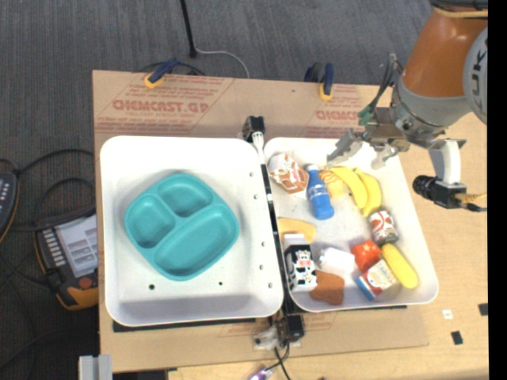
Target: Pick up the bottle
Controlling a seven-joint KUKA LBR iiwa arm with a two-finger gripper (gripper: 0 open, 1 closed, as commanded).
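The blue bottle [319, 195] with a white cap lies in the right bin [422, 248], near its upper left, with the cap pointing to the far side. My gripper [367, 150] hangs over the bin's far edge, up and to the right of the bottle and just above the bananas [360, 187]. Its two fingers [346, 144] are spread apart and open, with nothing between them. The gripper is not touching the bottle.
The right bin also holds a wrapped snack [287, 173], a red-and-white can [383, 227], a cow-print carton [299, 266], a yellow wedge [295, 229], a red item [366, 255] and a long yellow fruit [400, 266]. The left bin [127, 291] holds a teal divided plate [182, 224].
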